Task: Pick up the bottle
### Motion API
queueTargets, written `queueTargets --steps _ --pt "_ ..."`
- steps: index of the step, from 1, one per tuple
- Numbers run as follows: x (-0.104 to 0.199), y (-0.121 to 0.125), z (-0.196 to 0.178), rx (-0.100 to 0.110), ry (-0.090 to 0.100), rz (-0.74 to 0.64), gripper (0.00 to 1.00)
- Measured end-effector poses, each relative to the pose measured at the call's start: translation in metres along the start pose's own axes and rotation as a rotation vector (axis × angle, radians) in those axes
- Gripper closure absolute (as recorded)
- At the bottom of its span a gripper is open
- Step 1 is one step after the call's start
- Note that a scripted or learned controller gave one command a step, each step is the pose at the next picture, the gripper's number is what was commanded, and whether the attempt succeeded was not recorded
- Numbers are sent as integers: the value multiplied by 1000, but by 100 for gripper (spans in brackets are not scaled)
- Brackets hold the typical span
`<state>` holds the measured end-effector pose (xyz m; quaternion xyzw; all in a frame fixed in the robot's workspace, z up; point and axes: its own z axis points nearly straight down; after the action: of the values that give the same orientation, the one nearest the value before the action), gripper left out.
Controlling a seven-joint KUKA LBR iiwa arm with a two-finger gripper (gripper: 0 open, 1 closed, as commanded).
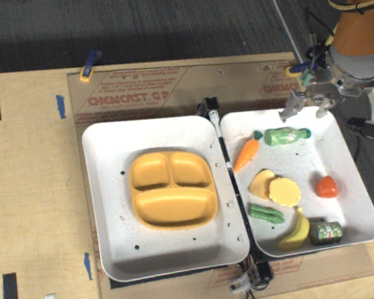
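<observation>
The green bottle (286,135) lies on its side at the back of the right bin (354,182). The claw (306,103) hovers just behind it, seemingly spread and empty; approach step, descent comes next.

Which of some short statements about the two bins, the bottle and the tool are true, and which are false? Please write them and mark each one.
1. The green bottle lies on its side in the right bin. True.
2. The tool holds the bottle between its fingers. False: it is above the bin's far edge, apart from the bottle.
3. The yellow divided plate sits in the left bin. True.
4. The carrot lies in the left bin. False: it is in the right bin, near the divider.
5. The banana lies beside a can. True.
</observation>
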<state>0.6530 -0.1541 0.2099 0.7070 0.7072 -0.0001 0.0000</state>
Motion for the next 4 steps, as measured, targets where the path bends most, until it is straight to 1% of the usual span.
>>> queueTargets --steps 1,2,3,4 --pt "8 -21 115 -3 -1 -105 0" --pt "33 -82 123 -3 0 -68 0" --pt "18 -24 43 -2 -1 147 0" --pt "16 -9 124 -2 -1 153 0"
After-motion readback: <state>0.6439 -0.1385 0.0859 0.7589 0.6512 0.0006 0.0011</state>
